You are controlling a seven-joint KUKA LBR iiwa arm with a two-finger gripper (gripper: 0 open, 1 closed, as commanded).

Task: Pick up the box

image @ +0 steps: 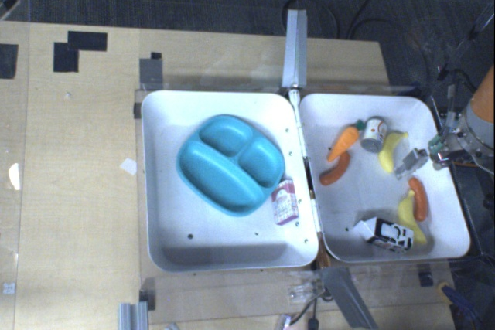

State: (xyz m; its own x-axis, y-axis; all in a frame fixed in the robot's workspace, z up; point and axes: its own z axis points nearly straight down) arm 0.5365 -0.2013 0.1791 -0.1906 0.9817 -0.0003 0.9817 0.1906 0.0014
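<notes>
The small black-and-white printed cardboard box [390, 234] lies flat in the right white plastic bin [363, 108], close to its near wall, with a white flap or slip of paper projecting from its left end. A yellow banana-shaped toy [408, 211] lies against the box's right end, and a red sausage-shaped toy [420, 197] rests alongside the banana. This crowding leaves the box's left and top faces as the freer approach, in my judgement.

Further back in the same bin lie an orange plastic carrot [345, 141], a second red sausage-shaped piece [335, 171], a small grey tin can on its side [374, 134] and a yellow lemon-like item [391, 151], all well apart from the box.

The claw [412, 161] stands over the right side of this bin, reached in from the right edge, above the toys and behind the box. A grey finger points leftward; whether the claw is open or closed cannot be told from this angle, and nothing is seen between its fingers. The box is therefore judged not yet grasped.

The left white plastic bin [155, 189] holds a blue divided plastic plate [230, 162] and, just beside its right rim, a small pink-labelled packet [285, 202]. Both bins sit on the pale wooden bench [69, 166].
</notes>
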